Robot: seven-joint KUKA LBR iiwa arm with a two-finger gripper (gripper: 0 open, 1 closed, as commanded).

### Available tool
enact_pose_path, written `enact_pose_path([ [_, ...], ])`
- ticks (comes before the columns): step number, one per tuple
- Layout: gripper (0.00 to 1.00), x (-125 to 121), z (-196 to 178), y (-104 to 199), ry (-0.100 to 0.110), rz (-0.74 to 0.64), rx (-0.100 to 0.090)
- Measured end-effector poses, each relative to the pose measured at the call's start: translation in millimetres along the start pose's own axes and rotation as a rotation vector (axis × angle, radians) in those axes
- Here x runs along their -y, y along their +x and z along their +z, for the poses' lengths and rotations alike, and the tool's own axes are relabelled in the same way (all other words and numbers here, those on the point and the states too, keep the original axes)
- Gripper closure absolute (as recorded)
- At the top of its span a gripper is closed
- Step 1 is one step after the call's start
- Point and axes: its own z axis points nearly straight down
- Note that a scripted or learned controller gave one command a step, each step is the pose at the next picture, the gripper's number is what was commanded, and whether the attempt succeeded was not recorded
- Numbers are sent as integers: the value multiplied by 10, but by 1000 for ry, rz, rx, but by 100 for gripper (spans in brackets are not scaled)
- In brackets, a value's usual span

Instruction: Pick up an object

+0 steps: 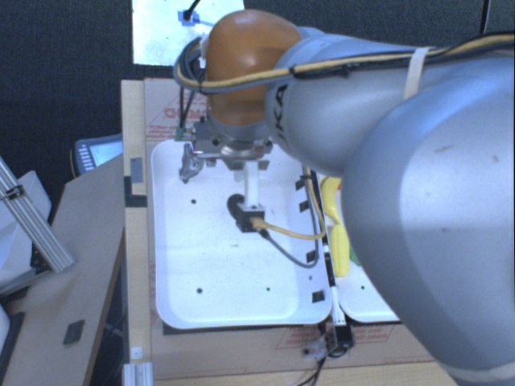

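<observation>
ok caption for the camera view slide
Arm reaches over one white bin, claw near its far end; yellow object in the other bin

Long yellow obj (339, 246) lies in rt bin (367, 302) along its left wall, partly hidden.

Arm (426, 191) is smooth grey with a glossy orange band (241, 47), black lettering (282, 107) on the casing, and a yellow cable (362, 57) held by a white strap (416, 69).
</observation>
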Motion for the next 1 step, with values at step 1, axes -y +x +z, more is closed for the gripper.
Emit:
enact_pose_path([
  [1, 0, -492, 513, 39, -8, -2, -4],
])
